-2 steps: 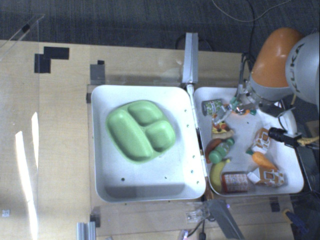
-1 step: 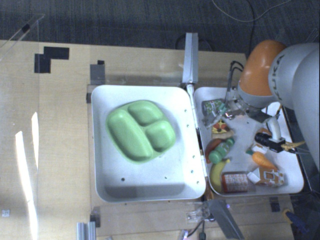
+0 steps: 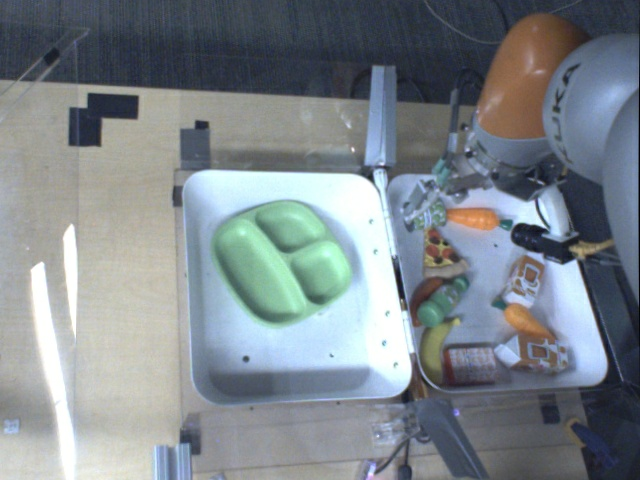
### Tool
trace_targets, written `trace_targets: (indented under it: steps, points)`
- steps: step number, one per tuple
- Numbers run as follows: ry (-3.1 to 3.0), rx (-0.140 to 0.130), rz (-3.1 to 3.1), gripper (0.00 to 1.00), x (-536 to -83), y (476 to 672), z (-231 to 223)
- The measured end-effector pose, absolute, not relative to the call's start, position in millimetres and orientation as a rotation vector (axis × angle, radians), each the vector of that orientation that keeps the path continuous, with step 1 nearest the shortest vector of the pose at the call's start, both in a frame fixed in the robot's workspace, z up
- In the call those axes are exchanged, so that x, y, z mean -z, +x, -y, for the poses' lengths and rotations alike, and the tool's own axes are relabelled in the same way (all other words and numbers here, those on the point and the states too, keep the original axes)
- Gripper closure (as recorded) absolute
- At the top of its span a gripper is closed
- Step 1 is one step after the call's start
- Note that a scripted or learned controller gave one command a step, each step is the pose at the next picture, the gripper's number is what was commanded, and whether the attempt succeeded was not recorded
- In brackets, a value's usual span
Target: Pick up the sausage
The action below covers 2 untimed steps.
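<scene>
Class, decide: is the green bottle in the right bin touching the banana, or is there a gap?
Touching. The camera view shows the green bottle lying directly against the banana's upper end, no white bin floor between them.

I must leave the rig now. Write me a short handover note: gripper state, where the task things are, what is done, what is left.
Gripper: at the upper left corner of the right white bin, nothing visibly between its fingers; open or shut unclear.
Sausage, dark reddish-brown: lies by that bin's left wall, partly under the green bottle, above the yellow banana.
Green divided plate: in the left bin.
Done: nothing picked.
Left: reach the sausage, grasp, lift.
</scene>
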<state>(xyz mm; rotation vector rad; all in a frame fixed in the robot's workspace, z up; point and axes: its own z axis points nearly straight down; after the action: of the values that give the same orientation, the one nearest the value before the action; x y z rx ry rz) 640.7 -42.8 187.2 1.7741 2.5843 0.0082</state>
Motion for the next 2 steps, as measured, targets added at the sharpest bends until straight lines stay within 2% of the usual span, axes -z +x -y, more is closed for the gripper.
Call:
trace_targets:
  steps: [1,2]
  points:
    - [1.892,-0.005,-2.504,0.0,-185.4,623.5,10.2]
    - [1.864,-0.005,-2.523,0.0,-185.8,616.7,75.9]
